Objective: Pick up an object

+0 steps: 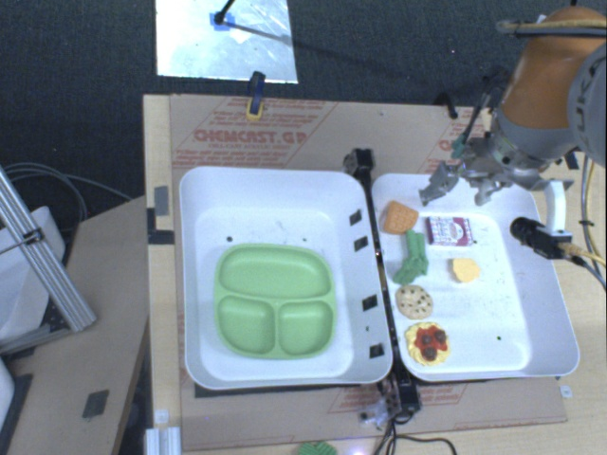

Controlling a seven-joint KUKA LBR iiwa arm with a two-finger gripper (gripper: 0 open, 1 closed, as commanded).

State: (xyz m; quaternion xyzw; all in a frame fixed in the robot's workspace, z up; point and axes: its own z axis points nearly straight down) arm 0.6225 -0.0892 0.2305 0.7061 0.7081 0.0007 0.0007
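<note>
The open, empty tool [463, 184] hangs above the small purple-and-white box [449, 230] (toys crowd close); it might bump the orange waffle-like square [399, 218].

A shiny silver sheet [226, 25] lies on the dark floor at the upper left of the frame, with a bit of blue tape [220, 20] on it. A yellow-handled clamp [255, 97] grips the cardboard board's [285, 131] top edge. At the far left stands a slanted aluminium rail [38, 254], and cables [66, 183] curl nearby.
</note>
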